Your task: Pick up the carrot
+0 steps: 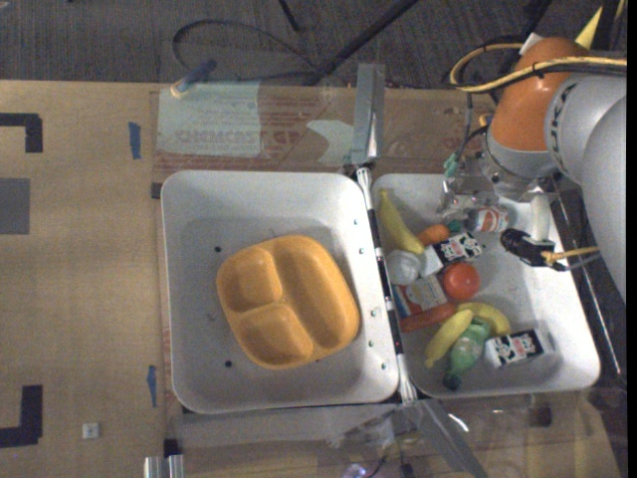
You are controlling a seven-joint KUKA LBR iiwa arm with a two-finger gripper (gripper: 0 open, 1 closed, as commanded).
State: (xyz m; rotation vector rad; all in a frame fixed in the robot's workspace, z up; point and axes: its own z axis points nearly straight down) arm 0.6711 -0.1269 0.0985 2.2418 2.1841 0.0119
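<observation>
Over right bin: gripper (466, 199) hovered, finger state unclear.
Carrot (429, 317): lay unlifted at six o'clock from gripper, beside tomato (461, 281).

- Carrot (428, 317): orange-red, elongated, lay flat in the right bin (577, 366), near its left wall.
- Ran roughly left-right, slightly tilted; right end tucked against a yellow banana (450, 333), below the tomato (461, 282).
</observation>
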